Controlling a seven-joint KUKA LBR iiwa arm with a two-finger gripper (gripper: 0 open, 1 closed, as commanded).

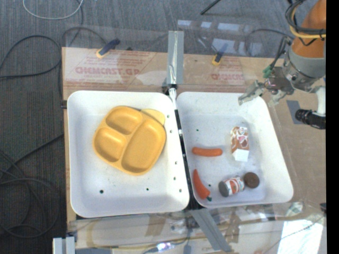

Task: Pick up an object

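The right bin (pixel 265 115) holds several small items. An orange sausage (pixel 207 152) lies near its middle. A red and white carton (pixel 239 143) rests to the right of it. Along the front wall are an orange carrot with a green tip (pixel 199 184), a small can on its side (pixel 231 186) and a dark brown round piece (pixel 251 180). My gripper (pixel 260 96) hangs over the bin's back right corner, well above and behind these items. It is open, with nothing between its fingers (pixel 248 96).
A yellow three-part plate (pixel 130 139) lies in the left bin (pixel 85 189). A metal divider (pixel 174 62) runs between the bins at the back. Cardboard (pixel 116 70) lies behind them, and cables run on the floor at left.
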